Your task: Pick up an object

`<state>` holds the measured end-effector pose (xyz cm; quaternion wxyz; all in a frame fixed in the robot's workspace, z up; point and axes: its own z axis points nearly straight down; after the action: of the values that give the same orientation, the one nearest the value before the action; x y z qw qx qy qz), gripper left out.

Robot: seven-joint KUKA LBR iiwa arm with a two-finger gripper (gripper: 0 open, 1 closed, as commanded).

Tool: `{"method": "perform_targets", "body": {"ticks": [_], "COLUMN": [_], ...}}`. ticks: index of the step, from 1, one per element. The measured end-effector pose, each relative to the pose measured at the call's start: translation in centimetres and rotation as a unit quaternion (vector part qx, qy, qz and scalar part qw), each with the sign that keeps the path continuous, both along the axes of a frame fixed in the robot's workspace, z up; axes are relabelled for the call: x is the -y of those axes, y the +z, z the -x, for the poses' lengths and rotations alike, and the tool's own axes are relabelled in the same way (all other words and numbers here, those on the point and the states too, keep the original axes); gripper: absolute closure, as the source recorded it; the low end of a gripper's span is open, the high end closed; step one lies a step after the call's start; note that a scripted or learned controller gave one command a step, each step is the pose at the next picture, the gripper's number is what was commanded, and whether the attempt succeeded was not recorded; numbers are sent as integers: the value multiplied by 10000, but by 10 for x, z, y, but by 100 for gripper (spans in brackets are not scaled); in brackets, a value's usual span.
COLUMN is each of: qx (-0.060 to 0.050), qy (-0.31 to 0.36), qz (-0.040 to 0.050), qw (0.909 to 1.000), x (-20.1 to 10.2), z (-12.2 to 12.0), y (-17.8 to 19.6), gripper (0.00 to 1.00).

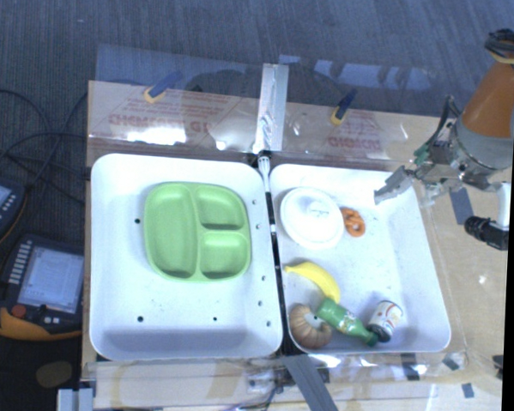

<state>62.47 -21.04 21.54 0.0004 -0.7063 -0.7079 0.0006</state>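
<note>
The right bin holds several objects. A white round dish lies at its back left, with a small orange ring just to its right. A yellow banana lies mid-bin. Along the front are a brown round bun-like object, a green bottle and a small white-and-red can. My gripper hangs over the bin's back right corner, above and right of the orange ring. It is open, with nothing between its fingers.
The left bin holds a green divided plate. A clear panel with yellow clips stands behind both bins. Cables and a handheld pendant lie on the floor to the left.
</note>
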Motion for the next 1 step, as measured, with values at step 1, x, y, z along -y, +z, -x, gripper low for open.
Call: {"method": "perform_targets", "body": {"ticks": [1], "qx": [-13], "qy": [-85], "qz": [18], "qw": [10000], "x": [-4], "z": [-43], "y": [-68], "gripper": [0]}}
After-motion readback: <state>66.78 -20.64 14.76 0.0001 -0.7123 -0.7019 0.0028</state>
